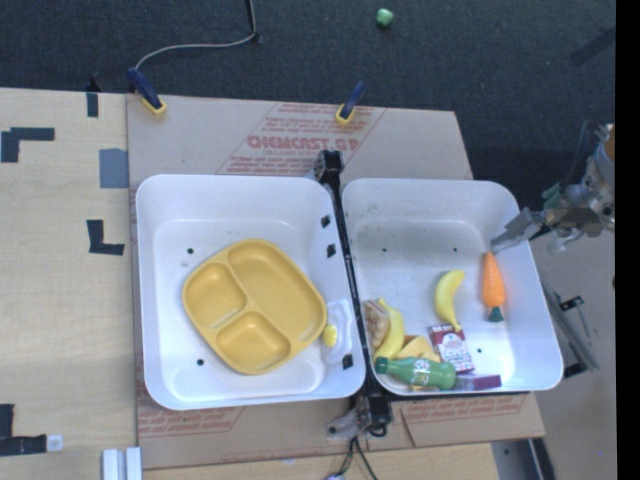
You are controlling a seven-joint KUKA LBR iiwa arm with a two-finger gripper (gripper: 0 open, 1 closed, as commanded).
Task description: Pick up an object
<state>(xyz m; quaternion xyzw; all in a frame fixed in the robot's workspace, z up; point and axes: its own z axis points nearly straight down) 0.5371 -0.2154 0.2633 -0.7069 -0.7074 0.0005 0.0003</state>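
While the gripper (510, 234) hangs over the right rim of the right bin (420, 198), the nearest thing to it is a toy carrot (493, 282), lying just below the tip on the bin floor, orange end up, green stub down, close to the right wall. I cannot tell from where I stand whether the fingers are spread or closed; they show as one grey wedge pointing left and down, and nothing sits between them.

Left of the carrot lies a yellow banana (449, 298), apart from it. Below that a small red carton (452, 348) rests, and along the bin's front wall a green bottle (417, 371) lies on its side. A second banana (391, 332) curves beside a brownish lump I cannot name, near the bin's left wall.

Across the divide, the left bin (170, 208) holds a yellow divided plate (254, 304), set at a slant. Both bins sit on a sheet of cardboard (290, 138) held by two yellow clamps. Beyond the bench, a little green ball (384, 16) lies on the dark floor.
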